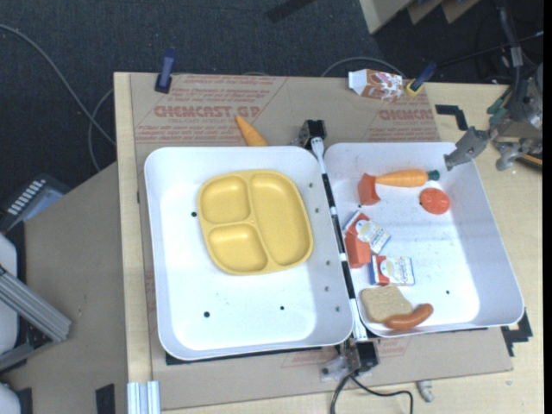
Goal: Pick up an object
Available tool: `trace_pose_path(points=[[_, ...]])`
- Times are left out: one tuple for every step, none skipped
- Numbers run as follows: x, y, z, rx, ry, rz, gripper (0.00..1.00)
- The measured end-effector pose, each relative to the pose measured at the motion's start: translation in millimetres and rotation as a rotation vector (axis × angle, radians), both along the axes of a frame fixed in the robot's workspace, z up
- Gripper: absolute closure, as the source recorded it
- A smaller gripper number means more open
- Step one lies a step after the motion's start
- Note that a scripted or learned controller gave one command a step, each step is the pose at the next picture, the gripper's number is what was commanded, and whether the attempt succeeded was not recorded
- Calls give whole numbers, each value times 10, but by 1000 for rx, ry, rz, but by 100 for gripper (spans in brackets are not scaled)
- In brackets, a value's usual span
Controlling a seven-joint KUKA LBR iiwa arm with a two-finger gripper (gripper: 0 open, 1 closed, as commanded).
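The right bin (488, 250) holds several toy foods. An orange carrot (402, 178) lies at the far side, with a small red piece (369, 189) at its left end and a red tomato (435, 200) just to its right. Nearer the middle lie a red-and-white carton (358, 241) and a blue-and-white carton (393, 271). A bread slice (385, 301) and a sausage (409, 318) rest at the near edge. My gripper (493, 145) hangs over the bin's far right corner, above and to the right of the carrot and tomato, with nothing seen in it.
In the left bin (166, 198) sits a yellow divided plate (255, 221). On the bench behind the bins lie an orange piece (250, 132), a small carton (376, 83) and a blue clip (164, 70). A black divider (330, 214) runs between the bins.
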State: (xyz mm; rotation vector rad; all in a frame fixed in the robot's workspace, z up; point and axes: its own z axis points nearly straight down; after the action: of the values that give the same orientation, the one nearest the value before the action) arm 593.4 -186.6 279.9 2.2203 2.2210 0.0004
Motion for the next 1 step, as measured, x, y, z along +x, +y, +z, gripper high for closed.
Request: trace_pose_path(points=[[343,707,-1351,2,4,0,0]])
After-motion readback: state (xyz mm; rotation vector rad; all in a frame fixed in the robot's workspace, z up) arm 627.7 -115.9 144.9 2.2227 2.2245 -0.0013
